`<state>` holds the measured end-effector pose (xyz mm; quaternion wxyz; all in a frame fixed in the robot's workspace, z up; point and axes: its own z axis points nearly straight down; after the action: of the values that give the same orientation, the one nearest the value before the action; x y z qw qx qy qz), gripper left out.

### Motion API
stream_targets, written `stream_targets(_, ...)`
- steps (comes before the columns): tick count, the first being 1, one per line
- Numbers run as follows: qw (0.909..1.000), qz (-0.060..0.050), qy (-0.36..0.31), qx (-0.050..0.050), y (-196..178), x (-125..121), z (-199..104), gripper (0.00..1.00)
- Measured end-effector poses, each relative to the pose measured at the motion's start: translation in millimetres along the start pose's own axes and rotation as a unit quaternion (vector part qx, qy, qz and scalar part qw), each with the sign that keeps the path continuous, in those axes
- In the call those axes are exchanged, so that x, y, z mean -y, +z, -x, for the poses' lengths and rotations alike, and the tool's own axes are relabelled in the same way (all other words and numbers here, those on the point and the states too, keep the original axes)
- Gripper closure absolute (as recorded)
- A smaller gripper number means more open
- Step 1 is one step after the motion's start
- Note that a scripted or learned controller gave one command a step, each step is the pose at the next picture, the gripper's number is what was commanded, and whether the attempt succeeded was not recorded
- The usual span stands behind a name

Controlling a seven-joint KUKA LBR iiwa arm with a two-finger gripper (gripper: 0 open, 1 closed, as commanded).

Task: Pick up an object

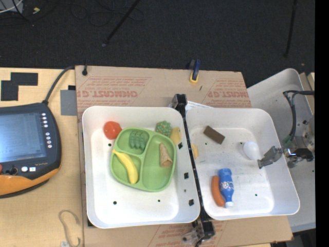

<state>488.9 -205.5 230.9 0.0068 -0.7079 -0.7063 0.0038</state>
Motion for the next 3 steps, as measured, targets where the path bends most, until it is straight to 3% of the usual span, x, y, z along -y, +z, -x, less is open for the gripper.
stream_targets(1, 1.0000, 0.006, -0.001, 0.001, -6.6, -2.3, 0.2, 0.00)
stream_targets(3, 1.0000, 0.004, -0.002, 0.000, 91.1, -13.5, -4.8, 0.00)
